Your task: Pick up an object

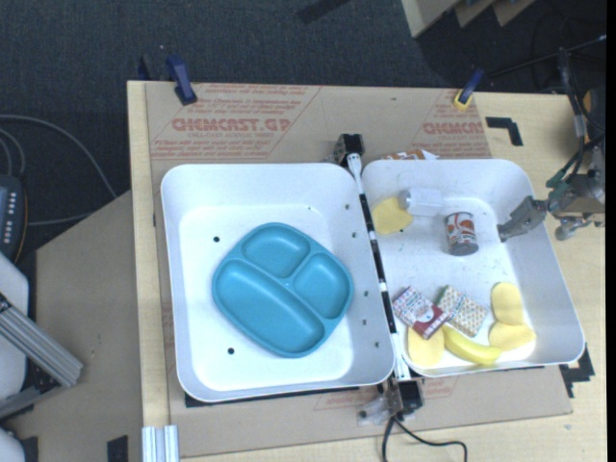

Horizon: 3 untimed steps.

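Objects for picking lie in the right bin, the second of two shallow white bins side by side on the bench. Largest of all is the blue divided plate, alone in the left bin, its three compartments facing up. In the right bin, a banana lies along the near wall, with a yellow lemon-like fruit and another yellow piece just beside its right end, and a further yellow piece at its left end. Two small patterned packets lie next to each other above the banana. A small can with a red and white label stands near the bin's middle. A pale yellow round piece lies against the left wall, with a clear plastic item just beside it. The gripper sits over the right bin's far right rim, holding nothing; whether the jaws are open or closed I cannot tell.
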### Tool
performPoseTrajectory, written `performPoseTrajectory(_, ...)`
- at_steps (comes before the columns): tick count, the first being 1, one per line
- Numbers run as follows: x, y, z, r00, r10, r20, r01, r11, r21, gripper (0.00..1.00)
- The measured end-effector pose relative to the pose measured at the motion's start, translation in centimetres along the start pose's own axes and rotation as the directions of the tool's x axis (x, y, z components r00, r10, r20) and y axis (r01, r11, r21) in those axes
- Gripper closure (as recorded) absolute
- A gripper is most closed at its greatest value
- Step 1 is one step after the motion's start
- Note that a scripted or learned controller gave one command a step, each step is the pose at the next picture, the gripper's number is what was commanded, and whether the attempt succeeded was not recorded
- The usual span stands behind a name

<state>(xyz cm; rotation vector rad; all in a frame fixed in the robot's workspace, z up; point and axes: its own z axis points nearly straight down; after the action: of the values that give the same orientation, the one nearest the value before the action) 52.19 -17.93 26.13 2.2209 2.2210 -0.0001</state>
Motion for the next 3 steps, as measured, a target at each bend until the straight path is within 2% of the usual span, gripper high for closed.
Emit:
performPoseTrajectory(1, 0.0, 5.8, 11.7, 1.0, -0.001, -0.001, 0.001, 1.0, 0.003, 0.0)
performPoseTrajectory(2, -0.4, 7.6, 17.7, 1.0, -0.001, -0.002, 0.001, 1.0, 0.004, 0.0)
performPoseTrajectory(3, -0.4, 7.7, 16.6, 1.0, -0.001, -0.001, 0.001, 1.0, 0.001, 1.0)
